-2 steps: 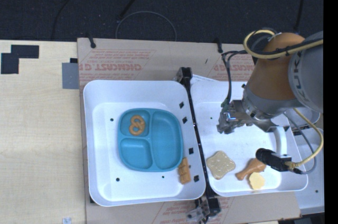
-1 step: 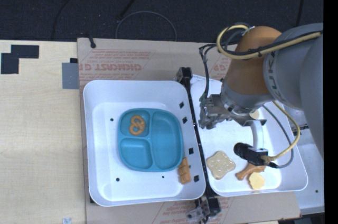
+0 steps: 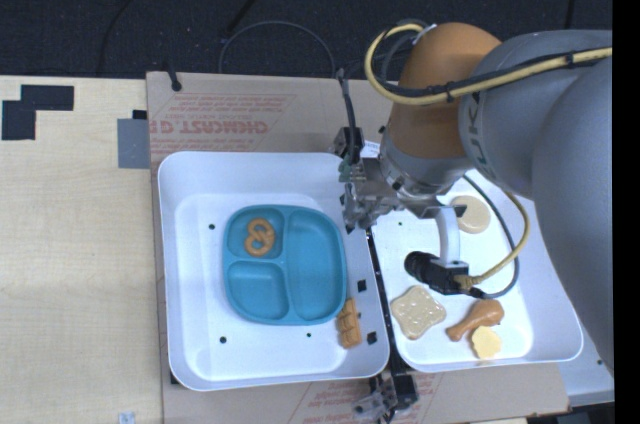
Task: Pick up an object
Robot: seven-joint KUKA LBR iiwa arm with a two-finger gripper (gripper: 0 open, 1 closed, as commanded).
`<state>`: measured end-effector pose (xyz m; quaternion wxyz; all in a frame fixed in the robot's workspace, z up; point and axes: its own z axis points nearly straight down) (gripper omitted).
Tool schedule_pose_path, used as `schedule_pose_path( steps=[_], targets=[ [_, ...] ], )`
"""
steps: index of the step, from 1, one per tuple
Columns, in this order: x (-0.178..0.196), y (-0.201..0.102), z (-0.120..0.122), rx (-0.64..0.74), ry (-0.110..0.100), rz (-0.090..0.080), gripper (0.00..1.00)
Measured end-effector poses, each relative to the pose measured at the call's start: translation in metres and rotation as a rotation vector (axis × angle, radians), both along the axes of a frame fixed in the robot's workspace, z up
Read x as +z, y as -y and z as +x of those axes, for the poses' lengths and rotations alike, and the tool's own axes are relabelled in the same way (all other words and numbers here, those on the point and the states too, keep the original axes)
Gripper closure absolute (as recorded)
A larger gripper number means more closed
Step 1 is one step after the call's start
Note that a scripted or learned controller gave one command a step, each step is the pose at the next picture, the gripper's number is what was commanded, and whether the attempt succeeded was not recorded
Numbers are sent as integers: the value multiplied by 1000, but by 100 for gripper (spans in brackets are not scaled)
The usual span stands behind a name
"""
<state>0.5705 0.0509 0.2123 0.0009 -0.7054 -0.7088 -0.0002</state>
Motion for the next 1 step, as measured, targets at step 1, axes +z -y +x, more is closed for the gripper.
schedule_pose_path(
  steps=[1],
  targets=[
    [5, -40, 18, -1, -1, 0, 100]
  ],
)
